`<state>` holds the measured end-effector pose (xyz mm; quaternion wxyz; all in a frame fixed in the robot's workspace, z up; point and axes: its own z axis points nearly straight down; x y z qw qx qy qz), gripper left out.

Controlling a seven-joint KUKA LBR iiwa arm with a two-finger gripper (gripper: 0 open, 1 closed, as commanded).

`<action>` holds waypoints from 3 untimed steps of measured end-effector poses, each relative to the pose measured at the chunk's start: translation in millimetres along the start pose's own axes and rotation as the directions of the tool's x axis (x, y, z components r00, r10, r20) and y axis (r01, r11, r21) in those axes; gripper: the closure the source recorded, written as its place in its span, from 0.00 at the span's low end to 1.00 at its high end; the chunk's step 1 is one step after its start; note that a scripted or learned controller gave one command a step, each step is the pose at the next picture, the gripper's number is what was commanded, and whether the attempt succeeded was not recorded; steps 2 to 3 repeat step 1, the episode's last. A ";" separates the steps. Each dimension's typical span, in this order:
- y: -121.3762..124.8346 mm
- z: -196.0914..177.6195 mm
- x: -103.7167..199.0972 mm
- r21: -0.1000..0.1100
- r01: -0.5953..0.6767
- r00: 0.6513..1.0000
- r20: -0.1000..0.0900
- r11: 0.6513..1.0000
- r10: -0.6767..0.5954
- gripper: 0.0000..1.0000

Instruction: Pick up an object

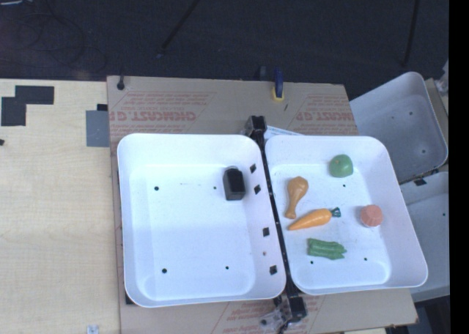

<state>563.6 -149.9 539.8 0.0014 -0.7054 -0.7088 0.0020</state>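
Looking down on two white bins side by side; carrot (311, 218) taken as landmark, lying in the right bin (396, 270) with its green top pointing right.

Right bin contents:
- Drumstick (295, 195), tan, just above-left of the carrot, its lower end near the carrot's tip; contact cannot be told.
- Green ball (341, 165), above-right of the carrot, apart from it.
- Pink ball (371, 215), right of the carrot, just past its green top.
- Green pod (325, 249), just below the carrot, lying almost level, not touching it.

Left bin (135, 252): one black block (234, 183), up and left of the carrot, beyond the seam where the two rims meet. Small black dots mark both bin floors.

Both bins rest on a brown sheet (183, 109). Red print shows on it, upside down, above the carrot and up-left of it; it seems to read "CHEMCAST GP", repeated, but is not sharp. More red print below-left of the carrot, at the sheet's lower edge, is too small to read.

A blue and yellow clamp (278, 85) sits on the sheet's far edge, well above the carrot. Black clips (256, 126) hold the seam at its far end. Pale wooden desk (51, 215) far left of the carrot, with black and grey patches (95, 126). A grey metal plate (399, 124) lies up-right of the carrot, outside the bin.
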 end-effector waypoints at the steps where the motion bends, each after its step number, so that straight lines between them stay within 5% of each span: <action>1: -2.7 123.7 13.7 0.009 -0.007 1.000 -0.004 1.000 0.007 1.00; 3: -2.7 123.7 13.7 0.009 -0.007 1.000 -0.004 1.000 0.007 1.00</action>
